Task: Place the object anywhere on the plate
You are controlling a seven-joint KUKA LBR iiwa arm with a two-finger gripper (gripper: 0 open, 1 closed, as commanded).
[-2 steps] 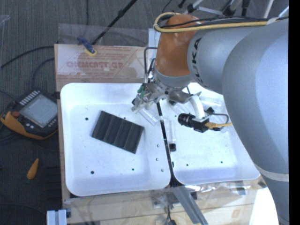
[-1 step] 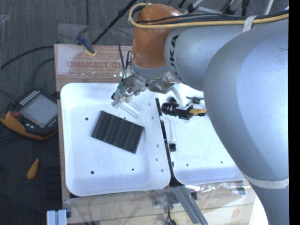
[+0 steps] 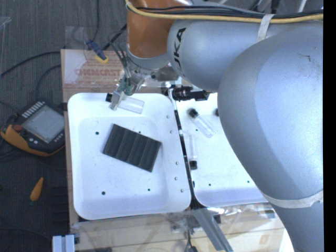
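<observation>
One fixed cam overhead — slanted down, both bins (image 3: pixel 126 203) close.

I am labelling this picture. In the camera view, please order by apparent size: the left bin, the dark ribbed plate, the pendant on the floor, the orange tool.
1. Left bin
2. Ribbed plate and pendant: they look similar, and the pendant lies lower, on the floor, so I do not rank them.
3. Orange tool

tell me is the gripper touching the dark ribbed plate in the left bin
Apart. The camera view shows the gripper at the left bin's far edge, with bare white floor between it and the dark ribbed plate.
</observation>
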